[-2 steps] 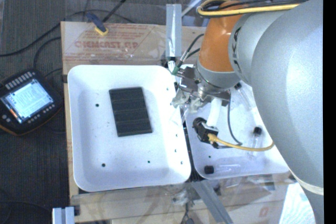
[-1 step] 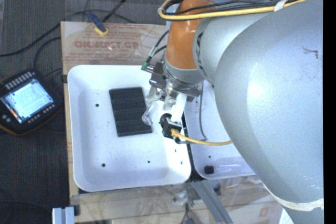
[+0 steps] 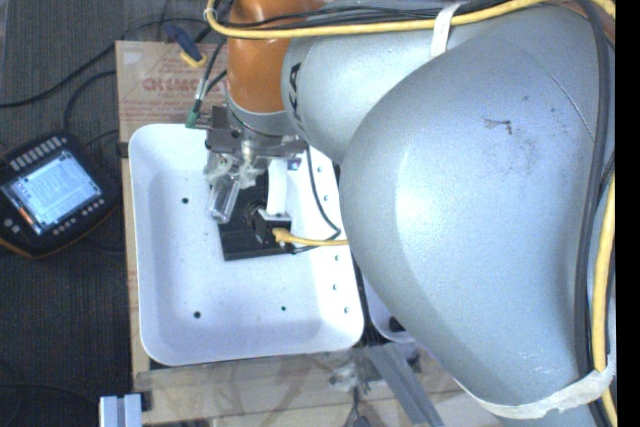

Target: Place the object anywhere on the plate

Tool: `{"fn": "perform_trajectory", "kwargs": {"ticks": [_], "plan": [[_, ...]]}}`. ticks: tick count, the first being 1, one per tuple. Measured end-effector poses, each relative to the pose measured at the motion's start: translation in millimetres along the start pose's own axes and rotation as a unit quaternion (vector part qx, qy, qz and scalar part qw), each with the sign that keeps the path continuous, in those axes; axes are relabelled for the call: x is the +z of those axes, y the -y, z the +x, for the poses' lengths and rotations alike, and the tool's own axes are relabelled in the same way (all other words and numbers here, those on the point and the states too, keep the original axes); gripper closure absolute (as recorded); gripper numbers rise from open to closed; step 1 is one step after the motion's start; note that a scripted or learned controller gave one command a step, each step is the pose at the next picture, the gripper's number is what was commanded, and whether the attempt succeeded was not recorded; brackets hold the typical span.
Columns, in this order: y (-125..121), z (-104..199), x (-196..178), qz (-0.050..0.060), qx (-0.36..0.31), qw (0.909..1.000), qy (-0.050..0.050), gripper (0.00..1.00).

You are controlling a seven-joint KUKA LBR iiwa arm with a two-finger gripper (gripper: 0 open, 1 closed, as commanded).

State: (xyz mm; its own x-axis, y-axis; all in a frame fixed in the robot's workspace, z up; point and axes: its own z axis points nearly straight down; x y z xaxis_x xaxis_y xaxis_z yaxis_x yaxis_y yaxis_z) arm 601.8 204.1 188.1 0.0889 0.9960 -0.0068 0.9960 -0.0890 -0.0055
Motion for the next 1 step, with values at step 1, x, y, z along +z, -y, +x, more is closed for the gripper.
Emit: {"fn": "perform_trajectory", "kwargs": {"ticks": [1], "plan": [[100.5,15.9,-68.5,0.0,-0.183,0.9832,-0.001,1.0]]}}
